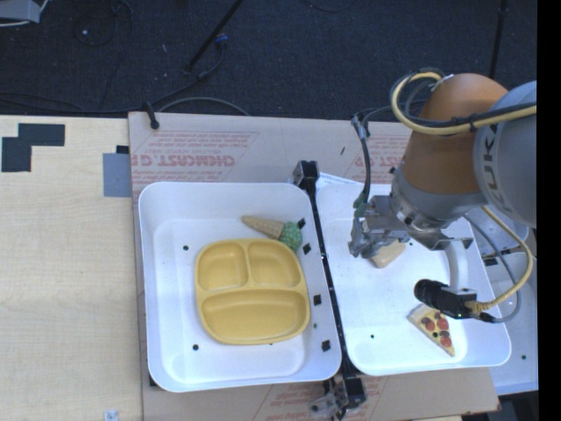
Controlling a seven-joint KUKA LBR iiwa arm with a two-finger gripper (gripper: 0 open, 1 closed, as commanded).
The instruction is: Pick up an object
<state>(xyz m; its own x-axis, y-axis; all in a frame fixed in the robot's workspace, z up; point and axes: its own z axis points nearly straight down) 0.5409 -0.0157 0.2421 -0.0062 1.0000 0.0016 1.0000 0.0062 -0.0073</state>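
1. The tool [372, 240] sits low in the right bin [386, 349], in its upper left part and near the wall it shares with the left bin [166, 340]. I cannot tell whether the tool stands apart or together, because the wrist above hides much of it.
2. A pale tan block [390, 254] lies touching or just beside the tool's lower right side, and it looks to be the thing aimed at. I cannot tell whether it is within the grasp or merely next to it.
3. If the block sits off-centre, closing could push it sideways or catch only a corner. It would likely slip free on the lift.
4. The block looks tilted, so a squeeze on slanted faces could pop it out.
5. The toy pizza slice [436, 327] lies well apart, toward the right bin's lower right corner. The ice-cream cone [273, 228] and the yellow divided plate [252, 289] are in the left bin, and a stray push seems unlikely to reach them.
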